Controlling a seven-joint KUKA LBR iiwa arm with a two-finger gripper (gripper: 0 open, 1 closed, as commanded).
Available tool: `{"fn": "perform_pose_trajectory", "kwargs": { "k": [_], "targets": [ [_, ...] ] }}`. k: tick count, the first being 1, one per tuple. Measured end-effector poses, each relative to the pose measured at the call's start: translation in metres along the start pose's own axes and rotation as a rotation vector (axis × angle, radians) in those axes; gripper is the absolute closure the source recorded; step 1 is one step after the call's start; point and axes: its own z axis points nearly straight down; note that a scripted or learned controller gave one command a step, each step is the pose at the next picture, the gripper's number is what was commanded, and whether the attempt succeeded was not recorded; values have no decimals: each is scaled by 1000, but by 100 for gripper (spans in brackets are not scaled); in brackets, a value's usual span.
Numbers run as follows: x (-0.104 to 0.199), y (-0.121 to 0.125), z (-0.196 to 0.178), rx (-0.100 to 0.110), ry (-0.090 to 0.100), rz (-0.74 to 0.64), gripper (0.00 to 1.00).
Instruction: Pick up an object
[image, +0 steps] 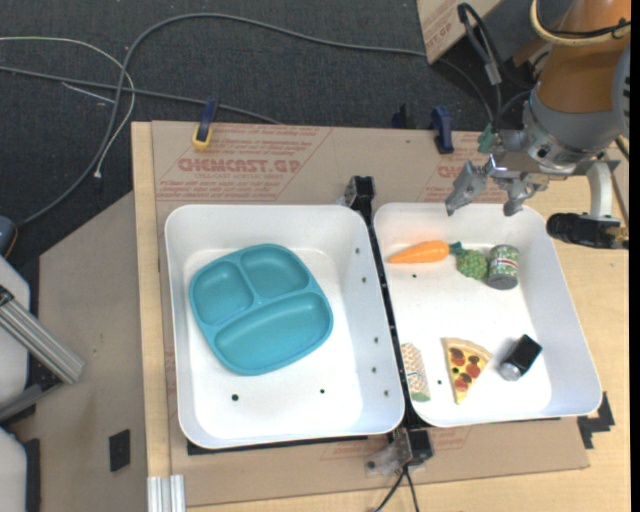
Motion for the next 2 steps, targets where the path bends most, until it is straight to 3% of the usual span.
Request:
{"fn": "perform_pose_trajectory", "kwargs": {
  "k": [1,2],
  "targets": [
    [0,2,-7,-13,-1,-2,0],
    [-1,0,56,-5,0,-1,0]
  ]
}}
